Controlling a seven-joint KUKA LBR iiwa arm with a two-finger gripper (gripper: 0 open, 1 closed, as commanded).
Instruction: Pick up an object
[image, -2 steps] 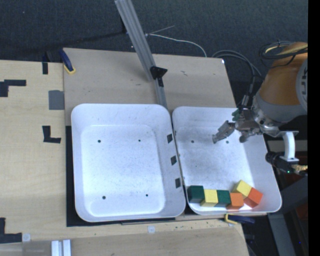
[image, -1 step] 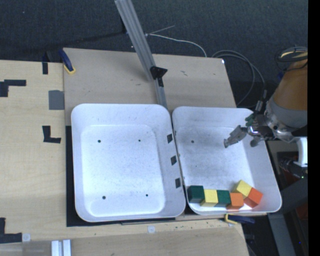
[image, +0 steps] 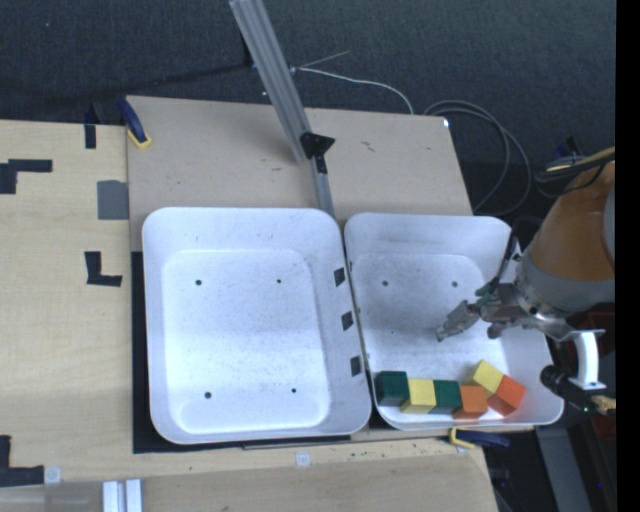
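Blocks lie in a row along the near wall of the right bin (image: 430, 228): a dark green block (image: 391, 386), a yellow block (image: 421, 393), a second green block (image: 446, 396), an orange block (image: 473, 399), another yellow block (image: 488, 376) and an orange-red block (image: 507, 393). The gripper (image: 447, 326) hangs above the bin floor, apart from them and farther from the near wall, fingers slightly parted, holding nothing.
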